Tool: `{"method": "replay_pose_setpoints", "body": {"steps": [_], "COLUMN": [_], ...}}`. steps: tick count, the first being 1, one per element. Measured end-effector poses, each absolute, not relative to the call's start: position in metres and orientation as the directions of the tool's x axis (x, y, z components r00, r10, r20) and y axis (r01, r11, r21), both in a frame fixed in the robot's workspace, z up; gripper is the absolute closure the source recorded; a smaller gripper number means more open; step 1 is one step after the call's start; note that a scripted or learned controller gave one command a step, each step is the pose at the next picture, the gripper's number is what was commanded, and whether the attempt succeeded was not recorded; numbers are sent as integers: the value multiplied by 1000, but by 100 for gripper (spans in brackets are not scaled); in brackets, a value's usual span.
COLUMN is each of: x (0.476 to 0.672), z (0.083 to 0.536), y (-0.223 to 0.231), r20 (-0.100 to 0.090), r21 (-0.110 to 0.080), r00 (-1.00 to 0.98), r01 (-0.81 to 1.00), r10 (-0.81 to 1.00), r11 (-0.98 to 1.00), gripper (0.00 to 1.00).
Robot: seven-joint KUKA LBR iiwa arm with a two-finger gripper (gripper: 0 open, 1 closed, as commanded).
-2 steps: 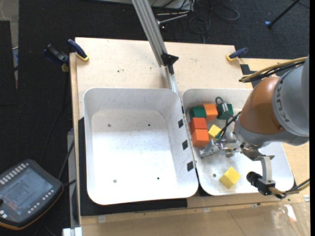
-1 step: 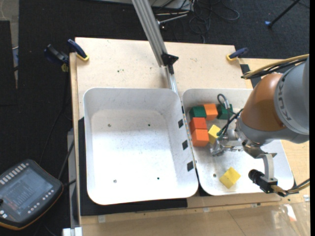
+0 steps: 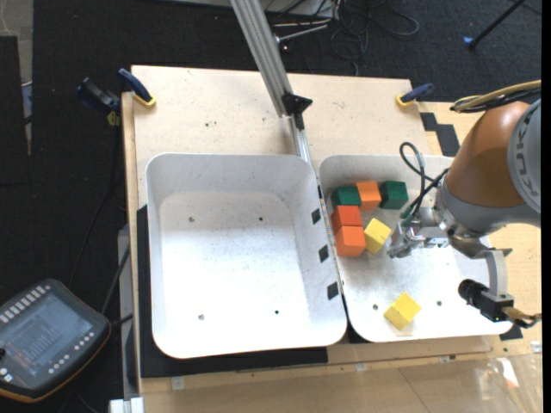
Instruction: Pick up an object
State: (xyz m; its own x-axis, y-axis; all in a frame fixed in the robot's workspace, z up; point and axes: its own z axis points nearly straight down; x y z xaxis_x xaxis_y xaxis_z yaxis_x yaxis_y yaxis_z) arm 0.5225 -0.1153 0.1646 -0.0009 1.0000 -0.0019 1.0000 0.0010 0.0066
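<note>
A teach pendant lies off the counter at the far left. On the counter, the left bin comes first, then the right bin beside it, and the right one holds all the blocks. Against its left wall sit two orange blocks, one above the other, with a green block behind them, another orange block next to that, and a dark green block at the end of the back row. A yellow block leans against the front orange one, tilted on an edge, and a second yellow block lies well apart near the front rim. The gripper hangs just beside the tilted yellow block; I cannot tell how wide it stands (the wrist hides it). The blocks look light, stiff and probably foam, so they should take a squeeze across two flat opposite faces. The lone yellow one seems the easiest pick, since nothing crowds its sides.
</note>
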Motion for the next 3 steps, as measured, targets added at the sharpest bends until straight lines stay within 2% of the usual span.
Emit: {"method": "replay_pose_setpoints", "body": {"steps": [2, 3], "x": [530, 537], "z": [252, 242], "y": [-113, -67], "r20": [-2, 1], "r21": [6, -1], "r00": [-3, -6], "r01": [1000, 1000], "r10": [1000, 1000], "r11": [3, 6], "gripper": [100, 100]}}
